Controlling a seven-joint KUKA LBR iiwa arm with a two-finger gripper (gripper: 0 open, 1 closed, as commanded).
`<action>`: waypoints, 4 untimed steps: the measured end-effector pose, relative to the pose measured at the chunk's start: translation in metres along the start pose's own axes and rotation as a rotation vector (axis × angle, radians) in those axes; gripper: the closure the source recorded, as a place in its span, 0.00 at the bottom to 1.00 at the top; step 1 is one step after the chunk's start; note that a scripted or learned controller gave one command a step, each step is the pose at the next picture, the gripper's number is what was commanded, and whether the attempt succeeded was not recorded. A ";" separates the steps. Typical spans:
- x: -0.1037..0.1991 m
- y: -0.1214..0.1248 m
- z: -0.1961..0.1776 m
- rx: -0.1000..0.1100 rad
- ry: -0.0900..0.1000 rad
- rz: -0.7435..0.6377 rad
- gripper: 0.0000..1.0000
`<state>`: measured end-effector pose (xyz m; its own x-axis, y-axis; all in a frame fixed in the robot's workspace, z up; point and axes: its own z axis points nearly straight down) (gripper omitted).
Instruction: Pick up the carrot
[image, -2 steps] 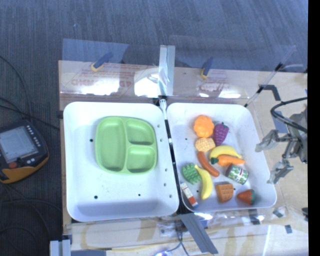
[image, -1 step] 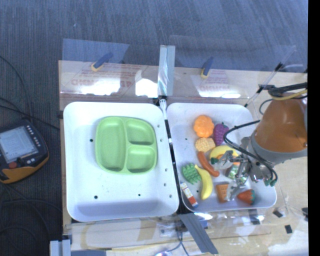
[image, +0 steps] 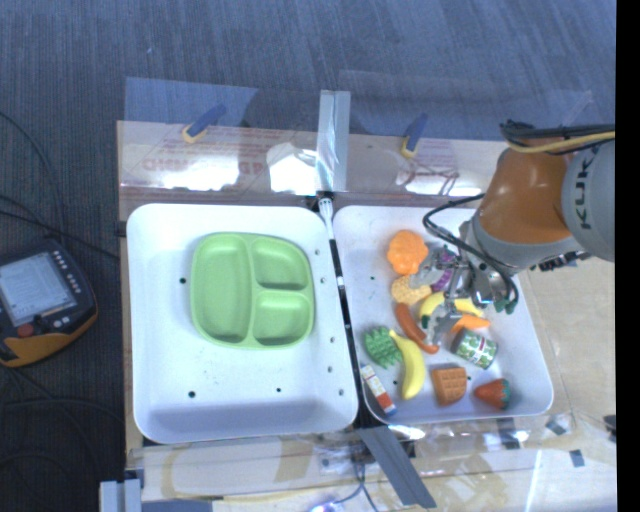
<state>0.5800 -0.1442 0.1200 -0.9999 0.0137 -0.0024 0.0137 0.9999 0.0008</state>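
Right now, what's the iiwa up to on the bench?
The grey-and-orange arm reaches into the right white bin, its end effector low over a clutter of toy food near the long orange-red plastic carrot. Beside it lie a yellow banana and a green-labelled can. A grasp isn't visible. The green divided plate sits in the left bin.

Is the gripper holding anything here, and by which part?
Cannot be told. The gripper sits low among the toys in the right bin, beside the carrot, with no item clearly seen in it.
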 end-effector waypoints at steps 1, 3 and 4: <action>-0.024 0.046 0.020 0.002 -0.032 0.284 0.00; -0.038 -0.044 0.022 0.003 -0.028 0.536 0.00; -0.050 -0.039 0.024 -0.003 -0.019 0.677 0.00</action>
<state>0.6292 -0.1841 0.0956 -0.7707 0.6369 -0.0177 0.6368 0.7709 0.0109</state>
